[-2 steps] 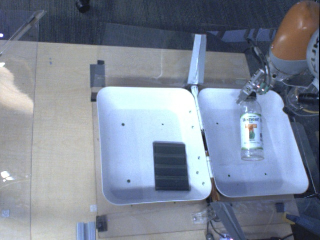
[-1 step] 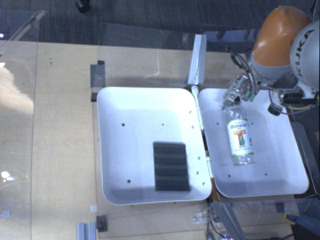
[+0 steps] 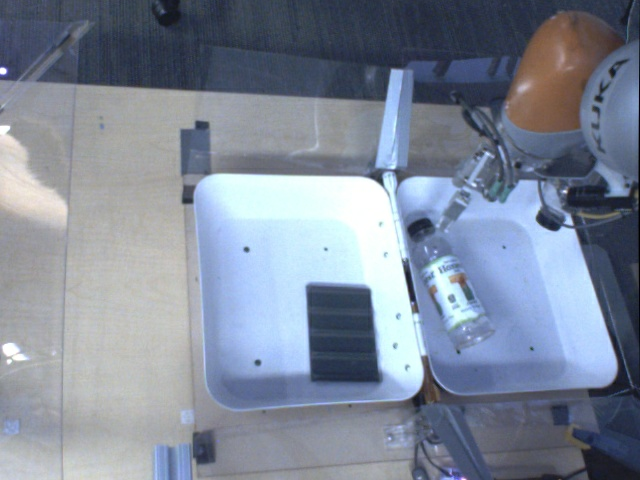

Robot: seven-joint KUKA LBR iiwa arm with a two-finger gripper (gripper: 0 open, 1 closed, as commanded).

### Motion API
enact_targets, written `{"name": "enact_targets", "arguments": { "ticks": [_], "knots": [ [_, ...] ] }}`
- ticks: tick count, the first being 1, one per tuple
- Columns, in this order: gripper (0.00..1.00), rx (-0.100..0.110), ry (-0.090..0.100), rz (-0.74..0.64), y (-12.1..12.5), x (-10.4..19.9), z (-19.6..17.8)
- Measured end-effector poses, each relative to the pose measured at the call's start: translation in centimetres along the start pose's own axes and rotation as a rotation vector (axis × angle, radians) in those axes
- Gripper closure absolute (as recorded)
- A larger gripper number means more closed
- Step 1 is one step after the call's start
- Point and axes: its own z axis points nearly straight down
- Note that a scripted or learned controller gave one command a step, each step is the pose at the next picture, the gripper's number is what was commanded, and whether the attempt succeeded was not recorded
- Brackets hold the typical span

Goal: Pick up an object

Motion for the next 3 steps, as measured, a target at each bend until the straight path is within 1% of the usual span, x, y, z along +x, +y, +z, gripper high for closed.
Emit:
{"name": "enact_targets", "arguments": {
  "ticks": [1,2,3],
  "knots": [
    [0.00,-0.002,-0.007,-0.207,-1.8,2.6,8.1],
    [0.00,0.004,0.009,0.003,-0.2,1.2,8.2],
    [0.00,-0.002,0.001,0.456,0.1,1.3,8.3]
  ]
}}
